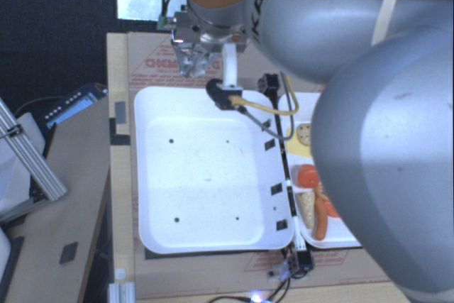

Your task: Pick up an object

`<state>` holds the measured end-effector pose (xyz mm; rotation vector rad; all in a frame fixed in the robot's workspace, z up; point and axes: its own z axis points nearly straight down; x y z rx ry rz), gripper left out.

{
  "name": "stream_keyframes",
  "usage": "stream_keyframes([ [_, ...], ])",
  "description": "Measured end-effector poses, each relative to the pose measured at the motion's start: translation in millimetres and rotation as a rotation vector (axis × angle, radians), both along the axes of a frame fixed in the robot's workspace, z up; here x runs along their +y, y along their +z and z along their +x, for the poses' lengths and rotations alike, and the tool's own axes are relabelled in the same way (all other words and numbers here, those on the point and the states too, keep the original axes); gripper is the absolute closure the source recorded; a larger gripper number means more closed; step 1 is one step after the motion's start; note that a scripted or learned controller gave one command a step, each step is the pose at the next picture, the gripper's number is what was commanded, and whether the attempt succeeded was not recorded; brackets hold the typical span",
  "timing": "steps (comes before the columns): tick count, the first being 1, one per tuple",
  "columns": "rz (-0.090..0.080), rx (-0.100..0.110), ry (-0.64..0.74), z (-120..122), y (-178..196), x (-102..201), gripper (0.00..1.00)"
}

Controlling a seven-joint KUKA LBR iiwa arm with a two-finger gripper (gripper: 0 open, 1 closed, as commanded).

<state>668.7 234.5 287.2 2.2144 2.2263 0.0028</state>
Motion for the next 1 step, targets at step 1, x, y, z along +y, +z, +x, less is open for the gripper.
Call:
stream_keyframes([
  [1,0.0,0.0,0.0,0.0,5.1,0.0,1.0],
])
